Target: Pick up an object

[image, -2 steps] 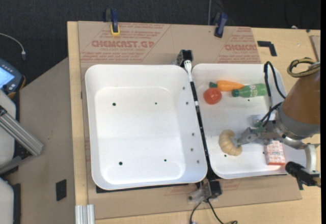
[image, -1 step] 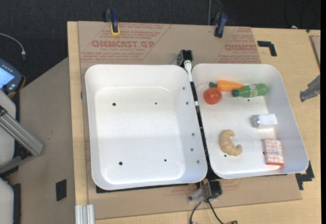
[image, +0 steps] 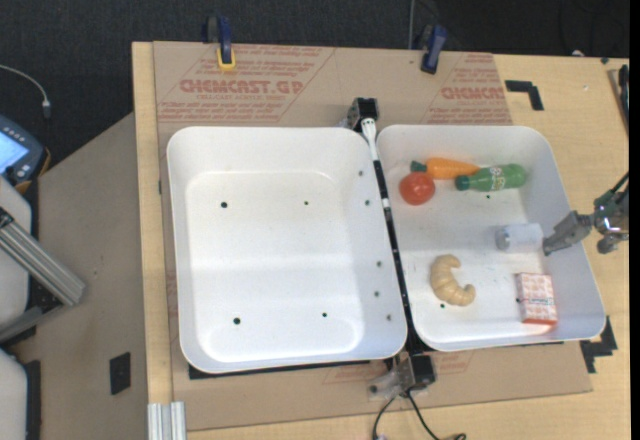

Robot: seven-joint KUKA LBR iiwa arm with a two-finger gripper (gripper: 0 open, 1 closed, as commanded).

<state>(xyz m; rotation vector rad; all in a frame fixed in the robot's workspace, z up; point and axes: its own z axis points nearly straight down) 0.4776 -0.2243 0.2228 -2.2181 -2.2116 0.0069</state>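
**Gripper enters the right bin, nothing picked yet**

The step in hand seems to be the approach. The gripper [image: 560,233] reaches in from the right, over the right bin [image: 572,190], and its tip is just beside a small grey object [image: 516,237] near the middle of the right wall. Whether the claw is spread or pressed together cannot be told, because it is small and dark and partly cut by the frame edge. No object is seen inside it, so nothing is held.

All the candidates lie in the right bin: a carrot [image: 449,167] and a green bottle [image: 492,178] at the far side, a tomato [image: 417,189] just beside the carrot, a croissant [image: 452,281] nearer the front, and a pink box [image: 536,297] in the front right corner. The left bin [image: 190,258] holds no object.

The next move probably calls for going down on the grey object and closing on it, since it is the nearest one.

The grey object is blurred; its kind is not clear. Most of the arm is cut off at the right.
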